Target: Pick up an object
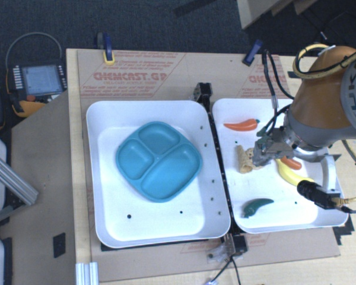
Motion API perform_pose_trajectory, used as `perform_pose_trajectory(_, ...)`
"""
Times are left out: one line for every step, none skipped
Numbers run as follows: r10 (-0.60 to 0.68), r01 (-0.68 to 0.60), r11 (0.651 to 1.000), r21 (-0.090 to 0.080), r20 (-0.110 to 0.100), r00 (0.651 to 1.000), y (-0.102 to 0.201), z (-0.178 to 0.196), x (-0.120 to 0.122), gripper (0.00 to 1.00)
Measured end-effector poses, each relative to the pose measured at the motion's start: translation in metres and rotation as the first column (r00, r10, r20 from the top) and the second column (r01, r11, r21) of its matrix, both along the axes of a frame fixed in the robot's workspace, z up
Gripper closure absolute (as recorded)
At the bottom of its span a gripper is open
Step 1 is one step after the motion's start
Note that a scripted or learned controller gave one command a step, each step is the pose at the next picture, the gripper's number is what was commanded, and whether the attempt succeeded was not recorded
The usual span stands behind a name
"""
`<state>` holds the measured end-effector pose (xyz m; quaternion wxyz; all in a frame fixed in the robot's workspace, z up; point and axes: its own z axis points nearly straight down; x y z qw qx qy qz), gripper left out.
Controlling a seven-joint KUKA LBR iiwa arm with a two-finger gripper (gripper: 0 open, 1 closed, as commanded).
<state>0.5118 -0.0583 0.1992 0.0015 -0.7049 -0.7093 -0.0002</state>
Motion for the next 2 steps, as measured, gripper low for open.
perform_pose_trajectory(0.0,0.0,1.0,-0.001,0.003,1.0,0.046,0.004,0.009,1.0)
perform_pose_trajectory(-0.004,0.004,1.0,-0.001,0.003,1.0,0.102,0.001,0.023,1.0)
